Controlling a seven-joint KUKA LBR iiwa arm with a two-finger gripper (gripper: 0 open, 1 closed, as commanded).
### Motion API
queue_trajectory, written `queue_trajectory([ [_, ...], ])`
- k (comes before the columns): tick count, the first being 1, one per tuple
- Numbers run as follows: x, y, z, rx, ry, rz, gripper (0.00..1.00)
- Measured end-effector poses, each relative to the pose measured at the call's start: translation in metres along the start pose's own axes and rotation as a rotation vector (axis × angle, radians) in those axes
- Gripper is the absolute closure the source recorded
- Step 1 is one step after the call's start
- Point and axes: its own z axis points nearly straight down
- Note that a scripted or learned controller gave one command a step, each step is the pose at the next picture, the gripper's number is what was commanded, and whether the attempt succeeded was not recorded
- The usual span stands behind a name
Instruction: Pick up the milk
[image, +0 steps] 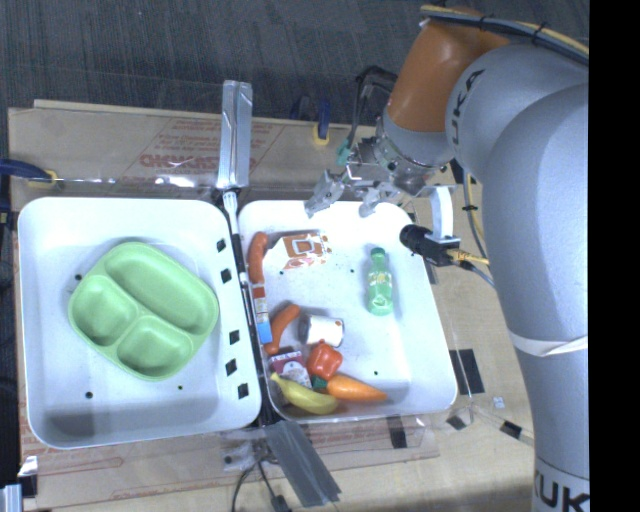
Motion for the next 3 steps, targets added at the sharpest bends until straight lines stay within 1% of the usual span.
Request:
queue_trajectory([
  [1,0.000,-0.042,0.139,-0.001,0.001,0.135,0.00],
  [2,0.016,-0.056,0.140,0.002,0.001,-0.130,0.00],
  [3,0.010,-0.051,0.138,-0.005,-0.001,-0.005,0.00],
])
